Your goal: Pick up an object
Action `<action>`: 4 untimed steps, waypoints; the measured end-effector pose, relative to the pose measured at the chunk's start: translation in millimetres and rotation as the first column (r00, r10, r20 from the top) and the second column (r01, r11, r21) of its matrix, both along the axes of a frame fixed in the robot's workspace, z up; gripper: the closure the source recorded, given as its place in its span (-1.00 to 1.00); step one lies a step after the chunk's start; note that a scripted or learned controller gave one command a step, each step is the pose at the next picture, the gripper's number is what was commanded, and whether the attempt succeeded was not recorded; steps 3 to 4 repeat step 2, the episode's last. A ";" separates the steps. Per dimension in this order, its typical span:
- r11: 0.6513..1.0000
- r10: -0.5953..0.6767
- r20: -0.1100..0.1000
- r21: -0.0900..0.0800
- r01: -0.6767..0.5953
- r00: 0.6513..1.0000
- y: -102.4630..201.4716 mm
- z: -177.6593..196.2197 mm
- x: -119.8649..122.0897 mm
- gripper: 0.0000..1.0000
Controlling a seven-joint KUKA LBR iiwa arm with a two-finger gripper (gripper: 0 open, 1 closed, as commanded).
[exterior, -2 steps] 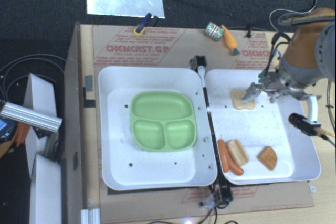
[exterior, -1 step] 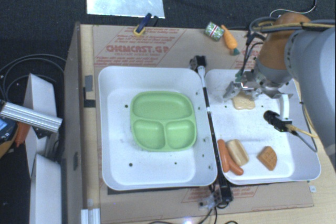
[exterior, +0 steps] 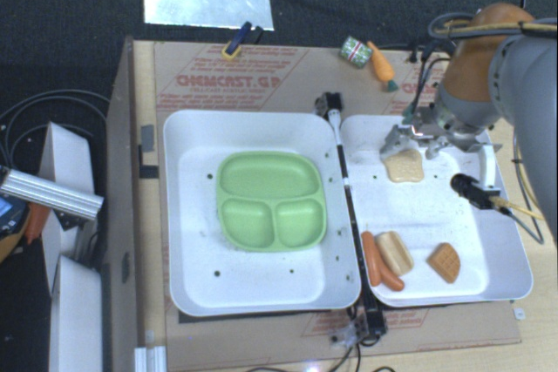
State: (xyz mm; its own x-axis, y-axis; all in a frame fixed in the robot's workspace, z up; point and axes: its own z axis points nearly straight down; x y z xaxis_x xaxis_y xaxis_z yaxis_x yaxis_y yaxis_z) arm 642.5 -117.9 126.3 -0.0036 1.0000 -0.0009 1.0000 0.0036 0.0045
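Your gripper [exterior: 408,140] sits over the bread [exterior: 404,166], jaw state unclear; it looks light, soft and flat, so pinch its edges.

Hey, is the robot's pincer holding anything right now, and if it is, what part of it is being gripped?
It cannot be told. The pincer is right above a pale bread-like piece in the right bin, touching or nearly so, but the piece isn't visibly clamped.

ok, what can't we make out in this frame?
- Gripper fingers: too small and blurred against the wrist, camera view; open or shut unclear.
- Tan food piece: top edge runs under the gripper, contact unclear.
- Arm: cut off by the right edge.
- Small can behind the bins: label too small.
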 end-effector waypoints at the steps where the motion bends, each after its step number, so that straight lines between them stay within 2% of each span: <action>1: 1.000 -0.001 -0.003 0.000 0.001 1.000 -15.7 -42.0 9.9 -1.00; 2: 1.000 0.002 -0.003 -0.001 -0.002 1.000 -15.8 -30.6 10.3 1.00; 4: 1.000 0.002 -0.003 -0.001 -0.002 1.000 -15.8 -30.6 10.3 1.00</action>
